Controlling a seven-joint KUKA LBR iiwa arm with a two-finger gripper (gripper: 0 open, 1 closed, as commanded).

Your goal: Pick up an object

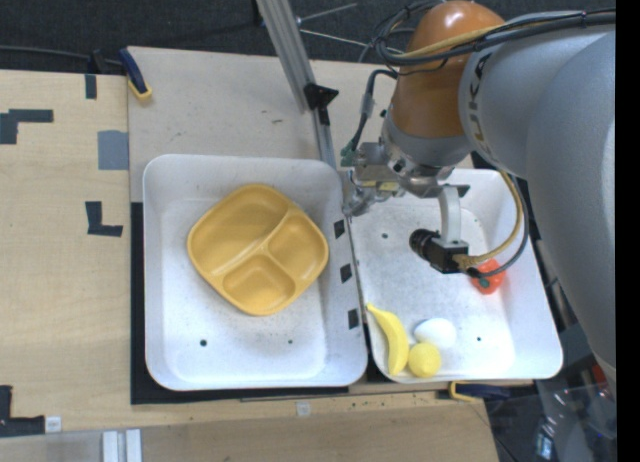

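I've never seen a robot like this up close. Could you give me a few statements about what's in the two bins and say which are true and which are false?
1. A yellow divided plate lies in the left-hand bin of the view. True.
2. A white egg-shaped thing sits beside a banana in the right-hand bin. True.
3. The banana lies on the plate. False: it lies on the floor of the right-hand bin, by its near left corner.
4. The gripper hangs over the plate. False: it is at the right-hand bin's far left corner, by the divide between the bins.
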